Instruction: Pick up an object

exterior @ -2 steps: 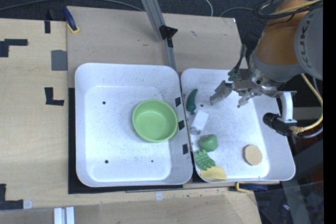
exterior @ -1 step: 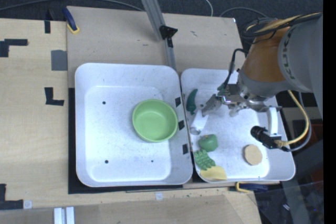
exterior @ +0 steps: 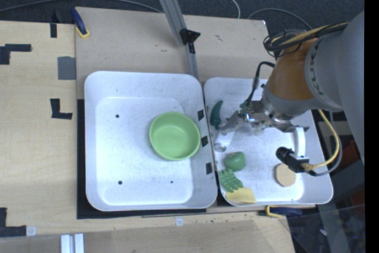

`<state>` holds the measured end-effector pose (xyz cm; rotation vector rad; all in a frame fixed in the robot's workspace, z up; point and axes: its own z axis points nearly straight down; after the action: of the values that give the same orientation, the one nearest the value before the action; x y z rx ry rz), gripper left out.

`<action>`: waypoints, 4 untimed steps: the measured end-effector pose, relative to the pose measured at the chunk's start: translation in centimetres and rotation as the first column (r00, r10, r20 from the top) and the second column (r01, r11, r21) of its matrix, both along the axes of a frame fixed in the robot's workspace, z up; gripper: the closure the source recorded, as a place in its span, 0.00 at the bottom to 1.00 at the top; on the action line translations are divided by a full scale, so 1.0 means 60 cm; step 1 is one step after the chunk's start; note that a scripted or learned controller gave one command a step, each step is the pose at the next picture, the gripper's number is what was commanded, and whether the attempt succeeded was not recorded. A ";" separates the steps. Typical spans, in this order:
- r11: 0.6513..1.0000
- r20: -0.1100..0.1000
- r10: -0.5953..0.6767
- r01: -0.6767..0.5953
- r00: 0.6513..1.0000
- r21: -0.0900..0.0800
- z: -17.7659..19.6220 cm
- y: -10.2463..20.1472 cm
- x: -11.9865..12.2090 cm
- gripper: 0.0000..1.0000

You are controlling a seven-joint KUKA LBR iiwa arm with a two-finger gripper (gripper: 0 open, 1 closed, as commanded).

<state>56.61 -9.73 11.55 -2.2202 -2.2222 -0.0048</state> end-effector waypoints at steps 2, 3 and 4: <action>1.000 0.000 0.000 0.000 1.000 -0.003 0.092 -0.008 0.005 1.00; 1.000 0.001 0.001 -0.001 1.000 -0.003 0.172 0.003 -0.004 1.00; 1.000 0.002 0.001 -0.001 1.000 -0.003 0.253 0.003 -0.002 1.00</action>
<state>56.48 -9.53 26.72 -2.2219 -2.2264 -0.0036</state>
